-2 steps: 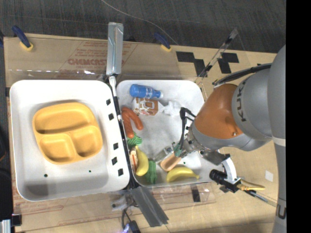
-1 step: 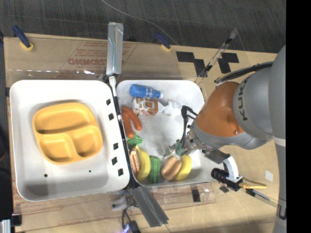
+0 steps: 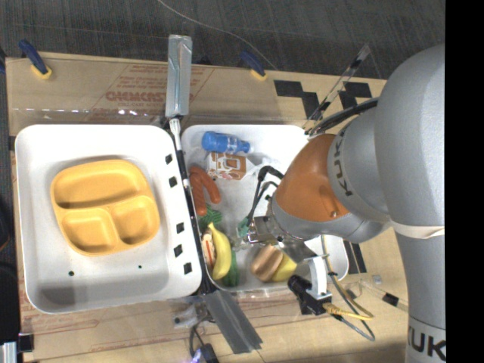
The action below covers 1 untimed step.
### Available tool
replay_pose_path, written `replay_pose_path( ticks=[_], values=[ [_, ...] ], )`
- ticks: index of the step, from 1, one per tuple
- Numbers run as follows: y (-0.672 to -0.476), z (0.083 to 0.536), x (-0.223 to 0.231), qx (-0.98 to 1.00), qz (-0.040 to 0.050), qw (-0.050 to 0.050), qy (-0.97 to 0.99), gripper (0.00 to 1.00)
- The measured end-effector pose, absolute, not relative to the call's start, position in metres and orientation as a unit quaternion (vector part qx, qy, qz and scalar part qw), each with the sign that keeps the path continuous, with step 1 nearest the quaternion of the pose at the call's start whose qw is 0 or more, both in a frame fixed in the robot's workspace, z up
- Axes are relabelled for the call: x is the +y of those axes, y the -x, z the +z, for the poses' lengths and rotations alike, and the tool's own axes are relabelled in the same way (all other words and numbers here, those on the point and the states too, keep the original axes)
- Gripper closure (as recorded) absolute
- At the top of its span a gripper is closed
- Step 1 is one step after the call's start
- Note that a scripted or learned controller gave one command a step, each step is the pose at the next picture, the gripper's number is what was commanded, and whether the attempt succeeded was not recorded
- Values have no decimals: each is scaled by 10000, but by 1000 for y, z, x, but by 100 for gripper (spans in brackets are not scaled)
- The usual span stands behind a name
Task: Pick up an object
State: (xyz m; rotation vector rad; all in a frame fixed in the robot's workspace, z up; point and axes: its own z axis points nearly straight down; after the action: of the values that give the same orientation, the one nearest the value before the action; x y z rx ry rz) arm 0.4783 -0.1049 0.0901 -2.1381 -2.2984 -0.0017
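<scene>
- Nearest the camera, my grey arm with its orange wrist band (image 3: pixel 314 187) covers the right white bin (image 3: pixel 280 138).
- My gripper (image 3: pixel 261 237) sits low there (open or closed, I cannot tell).
- Just below it lies a brown bun-shaped toy (image 3: pixel 266 262); a yellow plastic banana (image 3: pixel 221 254) lies to its left, long axis running up-down in view.

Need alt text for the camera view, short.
The grey KUKA arm with its orange band reaches from the right over the right white bin, which holds a blue bottle, a small brown carton, a red sausage, a yellow banana and a brown bun. The left white bin holds a yellow compartment tray.
</scene>
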Motion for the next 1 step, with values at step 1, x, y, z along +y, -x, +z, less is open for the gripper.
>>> replay_pose_path(
  ticks=[1],
  values=[
    [-553,192,-65,-7711,-12,-11,6368,100]
  ],
)
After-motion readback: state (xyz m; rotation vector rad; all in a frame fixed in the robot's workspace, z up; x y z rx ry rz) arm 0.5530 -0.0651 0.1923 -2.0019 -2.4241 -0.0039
